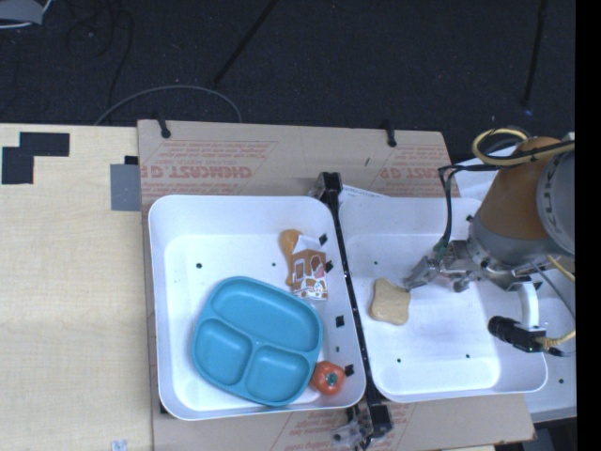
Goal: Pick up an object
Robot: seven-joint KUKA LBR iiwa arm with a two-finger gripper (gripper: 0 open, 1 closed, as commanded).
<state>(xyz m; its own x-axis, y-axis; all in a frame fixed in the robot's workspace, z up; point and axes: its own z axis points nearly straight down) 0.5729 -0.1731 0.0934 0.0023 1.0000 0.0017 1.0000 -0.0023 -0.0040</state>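
- Spread is how my jaws look, though they are small and dark against the bin wall, so I say it with some doubt; nothing sits between them.
- My gripper [420, 275] hangs low in the right bin [441, 369], pointing toward the black divider [345, 285] where the two bins meet.
- Just beside my fingertips, on the divider side and slightly nearer the camera, lies a tan bread slice [390, 303] flat on the right bin's floor; I am near it, but I cannot tell whether I touch it.
- Across the divider, the left bin [174, 271] holds a blue divided plate [256, 340] with three compartments, tilted across the floor.
- A small printed packet [309, 275] lies between that plate and the divider, with a brown piece [289, 242] touching its far end.
- A red tomato [328, 378] rests at the plate's near corner, close to the divider's near end.
- My orange band [512, 195] and grey wrist sit over the right bin's far side from the divider.
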